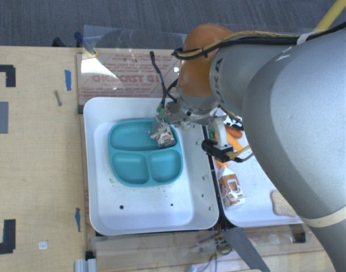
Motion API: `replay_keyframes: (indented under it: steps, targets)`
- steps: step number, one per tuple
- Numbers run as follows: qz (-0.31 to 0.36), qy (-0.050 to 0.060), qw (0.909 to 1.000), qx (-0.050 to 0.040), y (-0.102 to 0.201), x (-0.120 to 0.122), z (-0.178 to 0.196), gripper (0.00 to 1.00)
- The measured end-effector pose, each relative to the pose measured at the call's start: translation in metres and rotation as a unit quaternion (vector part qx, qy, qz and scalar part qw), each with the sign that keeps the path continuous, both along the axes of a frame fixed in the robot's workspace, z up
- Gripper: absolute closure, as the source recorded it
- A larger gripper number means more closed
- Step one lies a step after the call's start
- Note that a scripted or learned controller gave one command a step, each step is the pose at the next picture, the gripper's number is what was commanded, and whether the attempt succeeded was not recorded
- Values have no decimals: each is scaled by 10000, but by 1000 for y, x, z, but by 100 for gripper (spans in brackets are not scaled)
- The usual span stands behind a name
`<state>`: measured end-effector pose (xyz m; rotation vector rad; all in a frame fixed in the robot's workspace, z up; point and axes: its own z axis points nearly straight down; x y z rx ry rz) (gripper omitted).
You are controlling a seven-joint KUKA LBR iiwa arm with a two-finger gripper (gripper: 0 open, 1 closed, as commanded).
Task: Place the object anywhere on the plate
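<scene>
Two white bins sit side by side, and the left bin (99,169) carries a teal plate (144,152) with three compartments. The gripper (164,130) hangs low over the plate's upper right corner, reaching in from the right — likely so it can set its load inside the rim. A small crinkled packet (164,137) sits right under the fingertips, over the large upper compartment, but whether the fingers grip it or have let go I cannot tell. Right bin (257,208) holds an orange item (234,141) and a brown box (230,190) — spares, well apart from the plate.
</scene>
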<state>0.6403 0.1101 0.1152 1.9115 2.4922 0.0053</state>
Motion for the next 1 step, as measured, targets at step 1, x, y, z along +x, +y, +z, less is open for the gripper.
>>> replay_keyframes:
  steps: [1]
  targets:
    - [-982, -122, 9951, 51, -10, -44, 12, 0]
